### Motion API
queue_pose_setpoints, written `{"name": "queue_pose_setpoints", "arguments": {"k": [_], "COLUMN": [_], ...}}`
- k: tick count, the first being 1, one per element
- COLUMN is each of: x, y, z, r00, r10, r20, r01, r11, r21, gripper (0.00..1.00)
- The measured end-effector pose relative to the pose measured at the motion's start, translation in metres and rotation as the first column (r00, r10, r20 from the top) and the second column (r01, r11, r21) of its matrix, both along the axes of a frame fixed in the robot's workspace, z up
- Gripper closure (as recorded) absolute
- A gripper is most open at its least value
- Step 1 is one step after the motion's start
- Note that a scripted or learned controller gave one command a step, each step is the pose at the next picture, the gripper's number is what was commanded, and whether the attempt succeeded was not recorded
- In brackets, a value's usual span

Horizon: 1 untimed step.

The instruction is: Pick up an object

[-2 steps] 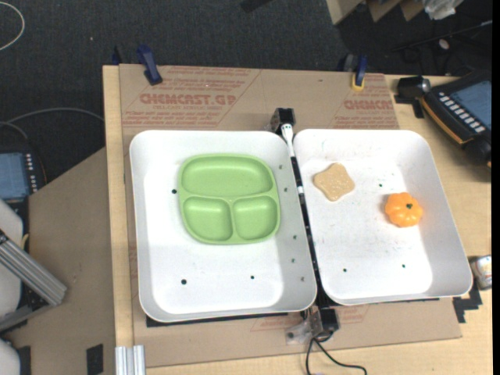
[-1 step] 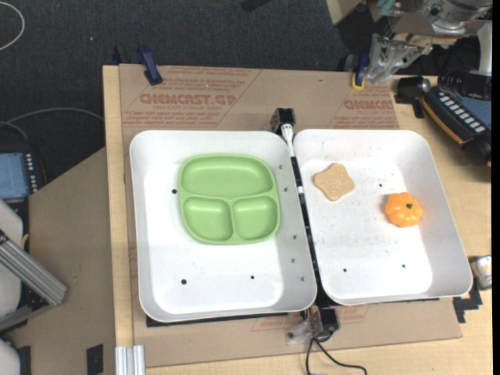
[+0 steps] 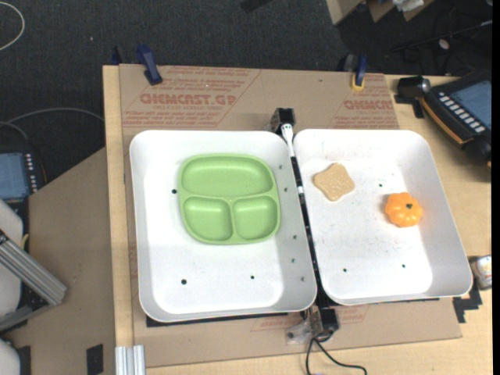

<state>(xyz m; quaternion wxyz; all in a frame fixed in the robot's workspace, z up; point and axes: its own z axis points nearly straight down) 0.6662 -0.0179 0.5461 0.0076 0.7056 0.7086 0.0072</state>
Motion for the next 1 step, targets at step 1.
{"name": "queue_pose_setpoints", "arguments": {"k": [1], "x": [-0.0047], "y": [0.0189], "z": [-0.1272], "r00": [0.999], "r10": [-0.003], "r20": [-0.033], "r01": [0.003], "r11": [1.000], "r21": [0.001], "gripper": [1.00]}}
